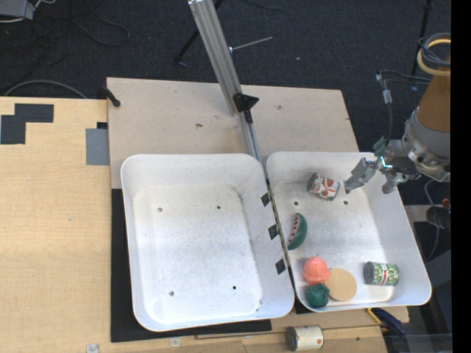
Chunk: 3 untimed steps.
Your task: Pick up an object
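Hovering over the right bin (412, 230), the gripper (374, 176) spreads its fingers wide, holding nothing, near the red-and-white can (322, 187).

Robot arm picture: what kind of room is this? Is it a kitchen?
Probably a robot lab, not a kitchen. A grey arm's gripper reaches over two white bins on a workbench, toy food like a watermelon slice lies inside, and cables trail across dark carpet.

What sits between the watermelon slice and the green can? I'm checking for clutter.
Bare white bin floor separates the watermelon slice and green can in the camera view.
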Each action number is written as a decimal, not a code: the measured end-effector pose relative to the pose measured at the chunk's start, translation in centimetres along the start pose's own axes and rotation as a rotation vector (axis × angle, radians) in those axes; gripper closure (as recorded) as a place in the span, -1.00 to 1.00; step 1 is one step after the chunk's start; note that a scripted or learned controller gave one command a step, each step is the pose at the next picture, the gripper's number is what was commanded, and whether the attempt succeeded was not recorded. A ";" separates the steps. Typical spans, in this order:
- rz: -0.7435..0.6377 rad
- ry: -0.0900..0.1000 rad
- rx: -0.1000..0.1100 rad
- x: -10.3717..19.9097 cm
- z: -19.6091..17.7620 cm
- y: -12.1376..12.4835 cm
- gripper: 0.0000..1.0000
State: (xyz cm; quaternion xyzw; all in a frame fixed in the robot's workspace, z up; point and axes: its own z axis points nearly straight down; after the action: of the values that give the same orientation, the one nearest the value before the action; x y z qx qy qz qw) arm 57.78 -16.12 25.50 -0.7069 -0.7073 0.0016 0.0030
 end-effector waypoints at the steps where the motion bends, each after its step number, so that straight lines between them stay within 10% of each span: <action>1: 0.001 -0.001 -0.004 0.0 -0.2 0.1 -1.00; 3: 0.001 0.000 0.001 0.5 9.7 0.4 -1.00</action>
State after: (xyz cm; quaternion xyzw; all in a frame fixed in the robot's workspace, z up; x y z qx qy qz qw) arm 58.13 -15.61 15.79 -0.7073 -0.7069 0.0021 0.0033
